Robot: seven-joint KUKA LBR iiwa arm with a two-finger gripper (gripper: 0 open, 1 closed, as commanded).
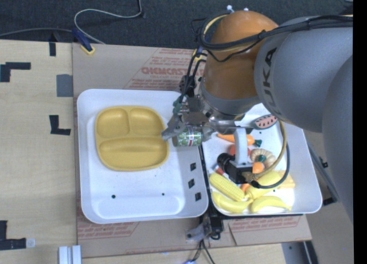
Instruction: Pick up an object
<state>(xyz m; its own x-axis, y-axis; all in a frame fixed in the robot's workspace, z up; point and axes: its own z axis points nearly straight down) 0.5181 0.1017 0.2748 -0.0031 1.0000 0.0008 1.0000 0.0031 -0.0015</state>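
Green can (188, 138) lies with its long axis level at the seam where the two bins meet, over the right rim of the left bin (86, 160). It is directly under the hand (187, 126), touching it or very nearly so. From this slant it cannot be told whether the hand is open, closed or gripping the can, nor whether the can rests on the rim or hangs just above it.

Nearest the camera, the front of the right bin (312, 191) holds a heap of yellow toy food. A corn cob (226, 185) lies at the left of the heap, and a banana (269, 204) lies against the front wall. Farther back in that bin, an orange carrot (226, 138) lies just right of the can, close to it but apart. A pinkish speckled piece (265, 122) lies toward the far side, at the edge of the arm.

In the left bin, a yellow divided plate (131, 138) fills the far half, its right edge just beside the can.

Above the hand, the arm's orange band (235, 56) and grey body cover the far right of the scene. Both bins stand on a cardboard sheet (132, 68) laid over the pale wooden surface (28, 142). Beyond it, a black cable (109, 14) loops across dark flooring.
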